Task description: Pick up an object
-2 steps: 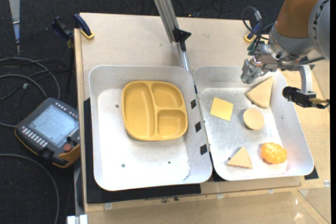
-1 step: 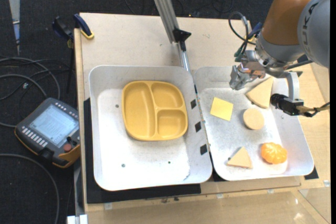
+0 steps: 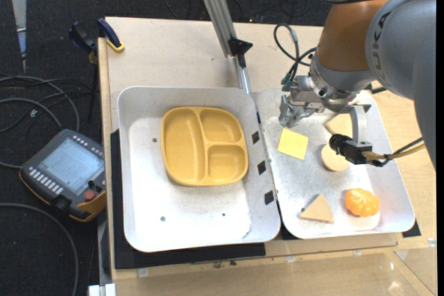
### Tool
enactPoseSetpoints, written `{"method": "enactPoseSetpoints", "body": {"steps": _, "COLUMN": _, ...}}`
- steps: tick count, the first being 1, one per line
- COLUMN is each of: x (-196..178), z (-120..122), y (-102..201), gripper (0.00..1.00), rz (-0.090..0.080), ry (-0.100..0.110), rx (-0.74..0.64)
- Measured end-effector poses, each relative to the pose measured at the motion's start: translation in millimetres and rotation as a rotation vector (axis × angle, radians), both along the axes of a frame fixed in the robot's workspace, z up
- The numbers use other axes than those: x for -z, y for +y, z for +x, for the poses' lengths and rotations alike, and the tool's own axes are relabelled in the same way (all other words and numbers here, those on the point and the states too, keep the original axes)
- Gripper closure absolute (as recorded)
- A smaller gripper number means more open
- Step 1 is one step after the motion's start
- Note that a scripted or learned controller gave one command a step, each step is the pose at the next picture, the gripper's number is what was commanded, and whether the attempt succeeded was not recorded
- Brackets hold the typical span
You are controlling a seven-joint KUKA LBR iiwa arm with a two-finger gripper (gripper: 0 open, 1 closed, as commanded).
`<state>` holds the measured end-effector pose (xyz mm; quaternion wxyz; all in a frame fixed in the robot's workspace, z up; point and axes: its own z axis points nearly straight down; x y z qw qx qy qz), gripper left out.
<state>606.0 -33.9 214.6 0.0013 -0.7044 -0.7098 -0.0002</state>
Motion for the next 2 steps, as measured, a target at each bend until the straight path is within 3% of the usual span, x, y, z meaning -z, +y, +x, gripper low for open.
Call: {"method": "enactPoseSetpoints", "body": {"steps": 2, "x": -13, "z": -28, "y": 106, "gripper": 1.00, "rz": 0.000, "ry": 0.000, "rx": -0.002}}
